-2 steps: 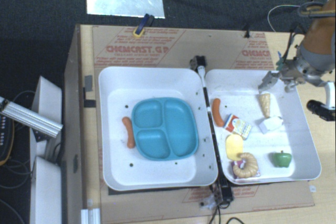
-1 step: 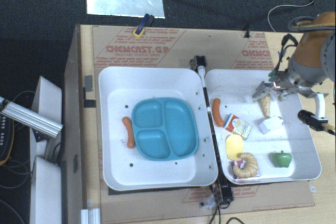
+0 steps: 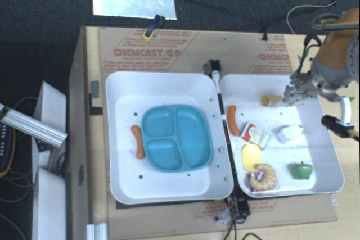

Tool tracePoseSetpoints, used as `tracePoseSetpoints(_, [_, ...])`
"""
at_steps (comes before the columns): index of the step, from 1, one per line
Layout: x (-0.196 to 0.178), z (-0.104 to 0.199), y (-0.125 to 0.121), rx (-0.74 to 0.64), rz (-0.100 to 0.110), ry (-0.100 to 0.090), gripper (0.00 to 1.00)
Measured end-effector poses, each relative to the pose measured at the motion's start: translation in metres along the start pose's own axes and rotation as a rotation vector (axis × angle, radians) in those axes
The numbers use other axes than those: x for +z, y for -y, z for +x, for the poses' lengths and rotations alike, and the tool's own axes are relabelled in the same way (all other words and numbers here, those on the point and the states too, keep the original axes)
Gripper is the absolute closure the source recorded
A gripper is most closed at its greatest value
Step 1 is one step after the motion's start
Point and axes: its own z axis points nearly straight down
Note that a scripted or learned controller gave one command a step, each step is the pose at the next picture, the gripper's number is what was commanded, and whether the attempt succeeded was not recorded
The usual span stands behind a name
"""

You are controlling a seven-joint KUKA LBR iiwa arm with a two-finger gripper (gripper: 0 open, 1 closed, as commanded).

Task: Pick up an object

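Note:
The right bin (image 3: 333,170) holds several objects. There is an orange sausage (image 3: 232,120) by its left wall and a red and yellow packet (image 3: 255,135) beside it. A yellow piece (image 3: 251,157) and a tan ring-shaped pastry (image 3: 263,177) lie near the front. A white block (image 3: 290,133) sits mid-bin, a green pepper (image 3: 301,170) lies front right, and a small tan piece (image 3: 271,100) lies at the back. My gripper (image 3: 295,94) hangs low at the bin's back right, just right of the tan piece. Nothing shows in its grasp.
The left bin (image 3: 121,99) holds a blue divided plate (image 3: 175,136) with a second orange sausage (image 3: 138,141) left of it. A black divider clamp (image 3: 214,69) sits between the bins at the back. The arm's grey wrist and orange band (image 3: 336,53) lean over the bench's right edge.

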Motion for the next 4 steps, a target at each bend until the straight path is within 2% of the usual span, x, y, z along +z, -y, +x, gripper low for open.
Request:
tracePoseSetpoints(1, [0.000,0.000,0.000,-0.001,0.000,0.000,0.00])
tracePoseSetpoints(2, [0.027,0.058,-0.033,0.001,-0.003,0.001,0.00])
tracePoseSetpoints(3, [0.013,0.058,-0.036,-0.003,-0.013,0.003,1.00])
tracePoseSetpoints(4, [0.014,0.058,-0.036,-0.003,-0.012,0.003,0.00])
